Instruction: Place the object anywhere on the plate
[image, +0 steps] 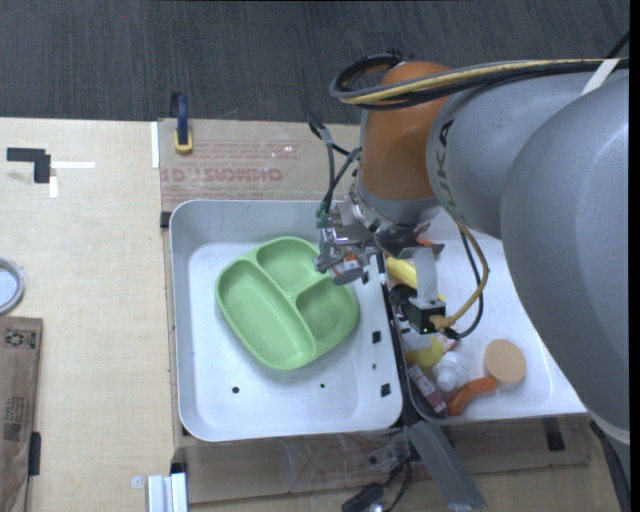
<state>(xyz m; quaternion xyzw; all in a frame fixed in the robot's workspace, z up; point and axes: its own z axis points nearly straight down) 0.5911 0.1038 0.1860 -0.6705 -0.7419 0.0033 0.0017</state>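
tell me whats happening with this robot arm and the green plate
A grey KUKA arm reaches in from the right, over two shallow white bins. Its gripper hangs above the right edge of the green divided plate, which lies in the left bin. The plate's compartments hold nothing yet. Several small things, yellow, orange and tan among them, sit in the right bin. Whether the gripper is carrying anything is hard to tell from this angle.
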